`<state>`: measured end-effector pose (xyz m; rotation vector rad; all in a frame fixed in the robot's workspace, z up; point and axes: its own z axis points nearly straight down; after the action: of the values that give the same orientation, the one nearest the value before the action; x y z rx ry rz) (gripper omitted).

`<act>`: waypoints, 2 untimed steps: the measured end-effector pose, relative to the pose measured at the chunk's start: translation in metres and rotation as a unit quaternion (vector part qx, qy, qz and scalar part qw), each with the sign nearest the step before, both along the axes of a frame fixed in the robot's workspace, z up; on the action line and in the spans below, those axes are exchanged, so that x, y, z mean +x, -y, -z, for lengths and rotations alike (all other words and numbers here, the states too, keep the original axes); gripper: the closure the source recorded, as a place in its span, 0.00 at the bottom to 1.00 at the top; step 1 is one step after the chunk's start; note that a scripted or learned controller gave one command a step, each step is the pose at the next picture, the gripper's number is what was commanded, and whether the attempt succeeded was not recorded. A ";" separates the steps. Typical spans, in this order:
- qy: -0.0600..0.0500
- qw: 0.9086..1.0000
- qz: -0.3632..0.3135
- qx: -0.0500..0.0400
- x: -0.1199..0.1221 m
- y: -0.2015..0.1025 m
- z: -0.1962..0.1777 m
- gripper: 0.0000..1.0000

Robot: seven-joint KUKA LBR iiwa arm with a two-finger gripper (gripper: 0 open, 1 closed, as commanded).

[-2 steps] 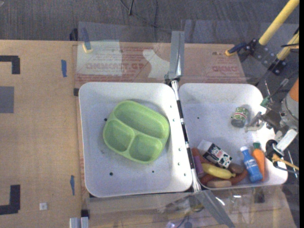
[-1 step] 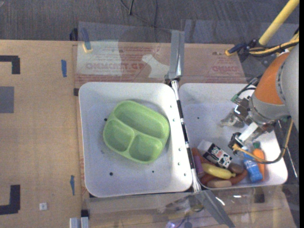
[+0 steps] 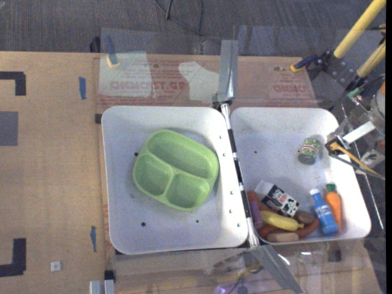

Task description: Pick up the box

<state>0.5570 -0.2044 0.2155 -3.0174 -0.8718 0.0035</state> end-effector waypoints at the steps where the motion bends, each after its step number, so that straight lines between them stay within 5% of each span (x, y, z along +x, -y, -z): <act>1: -0.001 1.000 0.028 0.001 -0.042 -0.096 0.060 0.00; 2: -0.001 0.994 0.112 0.000 -0.054 -0.103 -0.004 0.00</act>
<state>0.5029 -0.1011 0.2196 -3.0951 -0.5288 0.0054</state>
